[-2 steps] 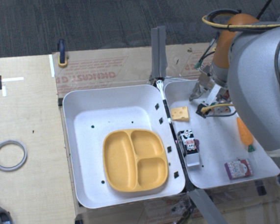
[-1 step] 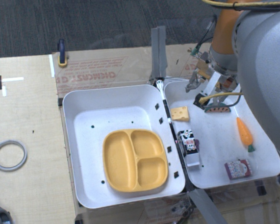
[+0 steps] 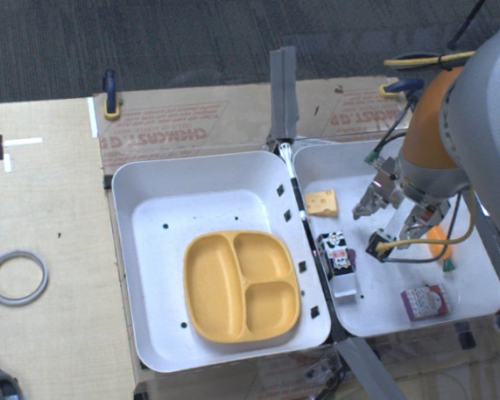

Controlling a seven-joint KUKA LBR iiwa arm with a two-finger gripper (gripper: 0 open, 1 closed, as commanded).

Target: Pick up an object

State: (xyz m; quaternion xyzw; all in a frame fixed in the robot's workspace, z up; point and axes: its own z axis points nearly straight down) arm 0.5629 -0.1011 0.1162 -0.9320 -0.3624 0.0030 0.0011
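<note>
1. The surface (image 3: 39, 197) is pale wood and carries two shallow white bins side by side.
2. The arm (image 3: 478, 102) enters from the right, grey with an orange band above the wrist, and hangs over the right bin.
3. The left bin (image 3: 145, 205) holds one item, a yellow divided plate (image 3: 241, 285) with three compartments, lying flat in the near half.
4. The right bin (image 3: 367, 315) holds several small items, well apart from one another.
5. The pincer (image 3: 384, 221) sits low over the middle of the right bin, pointing left. Its two dark tips stand apart with nothing seen between them.
6. A maroon packet (image 3: 424, 301) lies near the front right corner of the right bin.
7. A black and white box (image 3: 336, 254) lies against the left wall of the right bin, just left of the pincer.
8. A yellow block with holes, like cheese (image 3: 322, 203), lies near the same wall, further back.
9. An orange item (image 3: 436, 236) lies partly hidden behind the pincer; its type cannot be told.
10. A grey ring (image 3: 15, 277) lies on the surface, far left.
</note>
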